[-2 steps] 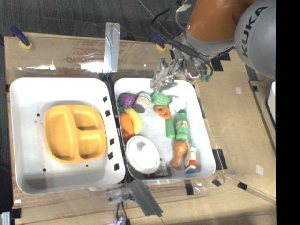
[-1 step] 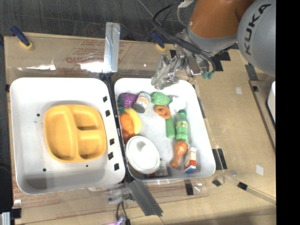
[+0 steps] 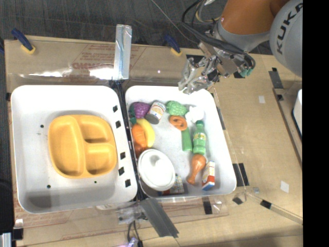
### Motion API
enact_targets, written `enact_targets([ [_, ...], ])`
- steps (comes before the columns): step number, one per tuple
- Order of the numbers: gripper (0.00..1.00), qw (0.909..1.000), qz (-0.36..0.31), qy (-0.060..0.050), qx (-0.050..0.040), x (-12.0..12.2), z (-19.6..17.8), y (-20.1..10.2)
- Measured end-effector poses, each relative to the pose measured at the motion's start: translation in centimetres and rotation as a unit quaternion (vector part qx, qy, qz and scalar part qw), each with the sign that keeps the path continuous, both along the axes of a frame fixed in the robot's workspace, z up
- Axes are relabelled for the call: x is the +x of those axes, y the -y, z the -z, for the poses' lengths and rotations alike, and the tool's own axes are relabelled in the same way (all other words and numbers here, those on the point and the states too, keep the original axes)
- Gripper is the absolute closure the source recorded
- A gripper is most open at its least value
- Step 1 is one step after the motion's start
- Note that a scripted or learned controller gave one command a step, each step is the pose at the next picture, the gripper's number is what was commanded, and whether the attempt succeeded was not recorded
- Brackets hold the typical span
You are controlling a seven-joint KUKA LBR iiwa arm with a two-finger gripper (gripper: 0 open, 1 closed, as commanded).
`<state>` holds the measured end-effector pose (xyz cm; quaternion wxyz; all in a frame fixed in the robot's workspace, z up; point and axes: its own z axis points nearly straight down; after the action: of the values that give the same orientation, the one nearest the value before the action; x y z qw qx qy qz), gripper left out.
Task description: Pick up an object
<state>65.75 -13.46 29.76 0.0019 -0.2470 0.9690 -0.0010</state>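
From the overhead camera I see the gripper [image 3: 193,81] hanging over the upper rim of the right bin [image 3: 222,153], a little above centre frame, with nothing between its fingers. The jaws look slightly apart, though the metal parts blur together.

No object is picked yet. The candidates all lie in the right bin: a purple grape bunch [image 3: 139,109], a small can [image 3: 156,110], a green leafy piece [image 3: 176,107] and a pretzel [image 3: 178,122] along the top; a green bottle [image 3: 199,138] and a drumstick [image 3: 196,169] down the right side; a banana [image 3: 148,133], a carrot-coloured piece [image 3: 139,138] and a white bowl [image 3: 157,169] on the left. The left bin [image 3: 20,138] holds a yellow divided tray [image 3: 82,144].

To do this well, I would go for the green bottle: it lies fairly alone, so I'd turn the fingers across its narrow width and come straight down. The top row is crowded, so a grasp there risks nudging neighbours.

The arm [image 3: 252,6] enters from the upper right, its orange band above the wrist, tilted down and leftward.
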Motion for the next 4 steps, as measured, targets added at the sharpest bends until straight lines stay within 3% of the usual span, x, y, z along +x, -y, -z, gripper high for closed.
enact_targets([
  [1,1.0,0.9999,-0.011,-0.002,0.001,-0.5,4.5,-0.3],
  [2,1.0,0.9997,-0.025,-0.001,0.001,0.0,4.3,-3.3],
  [4,1.0,0.9991,0.042,0.001,0.0004,0.0,2.3,-4.2],
])
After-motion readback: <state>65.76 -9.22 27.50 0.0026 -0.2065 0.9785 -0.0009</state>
